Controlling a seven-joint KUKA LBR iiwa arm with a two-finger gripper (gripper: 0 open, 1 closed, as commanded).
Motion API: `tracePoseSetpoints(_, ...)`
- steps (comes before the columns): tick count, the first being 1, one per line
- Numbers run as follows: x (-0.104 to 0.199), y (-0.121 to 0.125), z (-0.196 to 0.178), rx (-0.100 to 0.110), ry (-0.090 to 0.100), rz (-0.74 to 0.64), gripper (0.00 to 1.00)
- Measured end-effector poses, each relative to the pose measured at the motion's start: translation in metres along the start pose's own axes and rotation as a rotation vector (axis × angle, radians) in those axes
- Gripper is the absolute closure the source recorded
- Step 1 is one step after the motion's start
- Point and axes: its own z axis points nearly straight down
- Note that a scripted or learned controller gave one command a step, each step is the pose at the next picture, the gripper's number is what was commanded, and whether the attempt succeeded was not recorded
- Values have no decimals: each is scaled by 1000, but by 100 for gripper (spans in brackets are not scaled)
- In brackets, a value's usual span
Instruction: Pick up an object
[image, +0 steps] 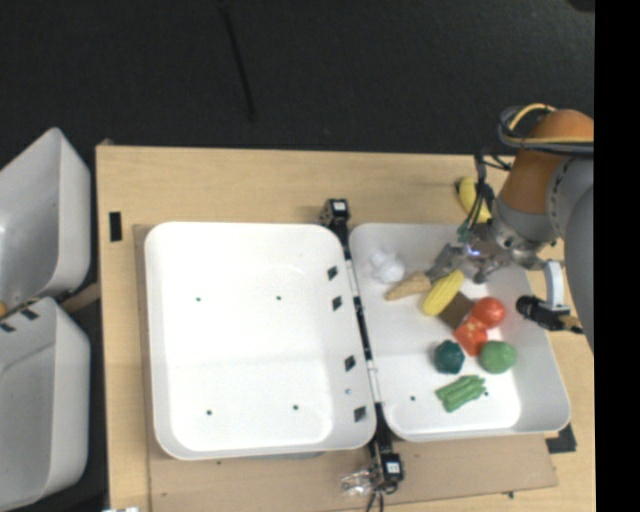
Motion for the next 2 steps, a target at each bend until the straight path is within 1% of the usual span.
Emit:
tracePoseSetpoints(1,-2,3,-15,-14,-8,-2,100)
tracePoseSetpoints(2,-6,-76,-23,19,6,7,100)
